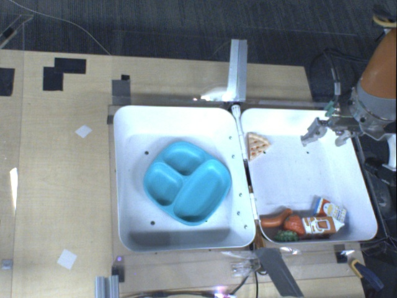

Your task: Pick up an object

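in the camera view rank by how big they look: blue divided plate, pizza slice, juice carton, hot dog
Largest to smallest as they look:
1. blue divided plate, by far
2. juice carton
3. hot dog
4. pizza slice
The hot dog and pizza slice look close in size, so their order is unsure.

I can't read any text from here; the carton [324, 220] in the right bin [366, 185] carries printing, too small to read
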`<state>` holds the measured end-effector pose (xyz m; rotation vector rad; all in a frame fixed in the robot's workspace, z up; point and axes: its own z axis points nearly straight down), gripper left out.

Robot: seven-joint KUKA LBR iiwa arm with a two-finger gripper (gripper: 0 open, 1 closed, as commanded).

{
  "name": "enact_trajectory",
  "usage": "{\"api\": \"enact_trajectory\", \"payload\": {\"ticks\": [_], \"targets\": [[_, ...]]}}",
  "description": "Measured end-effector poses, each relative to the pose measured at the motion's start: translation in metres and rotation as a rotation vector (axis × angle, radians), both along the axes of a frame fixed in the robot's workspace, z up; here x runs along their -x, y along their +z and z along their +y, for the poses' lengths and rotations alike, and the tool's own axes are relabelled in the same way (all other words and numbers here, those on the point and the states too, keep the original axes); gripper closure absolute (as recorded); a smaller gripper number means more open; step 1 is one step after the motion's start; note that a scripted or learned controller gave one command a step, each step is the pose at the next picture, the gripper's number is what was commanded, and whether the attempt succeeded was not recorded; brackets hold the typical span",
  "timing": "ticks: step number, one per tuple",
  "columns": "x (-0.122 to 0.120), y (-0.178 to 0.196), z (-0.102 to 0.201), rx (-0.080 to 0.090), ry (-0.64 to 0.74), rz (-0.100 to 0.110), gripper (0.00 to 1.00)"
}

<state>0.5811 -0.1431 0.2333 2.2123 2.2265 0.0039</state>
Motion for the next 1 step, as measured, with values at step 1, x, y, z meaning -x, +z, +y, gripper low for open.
{"api": "enact_trajectory", "payload": {"ticks": [1], "targets": [[0.0464, -0.1044, 0.0482, -0.001, -0.033, 0.002, 0.00]]}}
